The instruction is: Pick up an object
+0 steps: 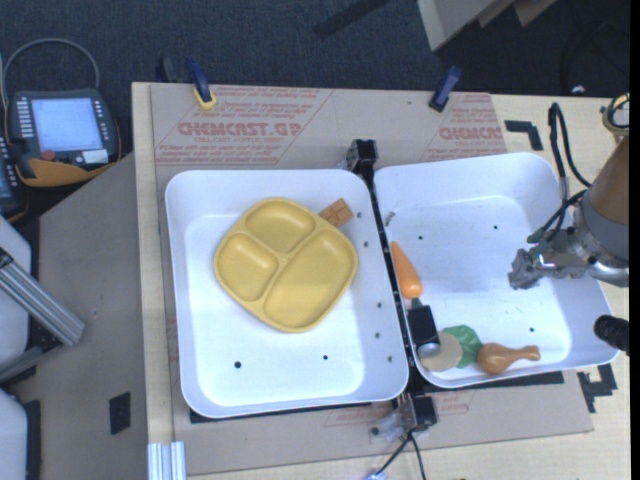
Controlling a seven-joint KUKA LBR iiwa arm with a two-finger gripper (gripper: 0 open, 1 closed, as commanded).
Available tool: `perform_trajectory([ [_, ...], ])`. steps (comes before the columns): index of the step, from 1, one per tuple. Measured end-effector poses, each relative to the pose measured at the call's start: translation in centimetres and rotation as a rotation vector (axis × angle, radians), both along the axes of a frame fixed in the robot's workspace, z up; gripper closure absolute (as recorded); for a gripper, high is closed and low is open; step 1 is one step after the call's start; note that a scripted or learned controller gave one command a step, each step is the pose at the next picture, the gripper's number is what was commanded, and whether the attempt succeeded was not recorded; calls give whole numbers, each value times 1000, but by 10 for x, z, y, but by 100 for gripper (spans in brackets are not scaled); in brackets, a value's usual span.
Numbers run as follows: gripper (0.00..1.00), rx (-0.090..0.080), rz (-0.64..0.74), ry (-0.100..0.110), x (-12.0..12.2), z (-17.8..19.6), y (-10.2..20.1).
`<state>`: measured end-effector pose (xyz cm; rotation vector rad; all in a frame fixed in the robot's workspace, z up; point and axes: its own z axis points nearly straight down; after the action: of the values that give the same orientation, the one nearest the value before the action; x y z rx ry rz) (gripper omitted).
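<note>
Bright even overhead light, white bins (pixel 290 388) near blown out, soft shadows along bin walls, slight overall softness, dark dim floor at top, mild bluish cast

Dark blue-grey carpet floor (pixel 260 18) across top of frame, grey handheld screen pendant (pixel 62 128) upper left, tan cardboard-covered bench top (pixel 300 118) at centre

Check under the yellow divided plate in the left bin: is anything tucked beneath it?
A small brown block pokes out from under the yellow plate at its upper right edge. How far it runs underneath, and anything else below, is covered.
</note>
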<state>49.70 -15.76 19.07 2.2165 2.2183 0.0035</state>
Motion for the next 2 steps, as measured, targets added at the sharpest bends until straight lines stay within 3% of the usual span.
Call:
perform_trajectory([
  [1, 100, 0, 1, -1, 1, 47, 0],
  [2, 100, 4, 3, 7, -5, 47, 49],
])
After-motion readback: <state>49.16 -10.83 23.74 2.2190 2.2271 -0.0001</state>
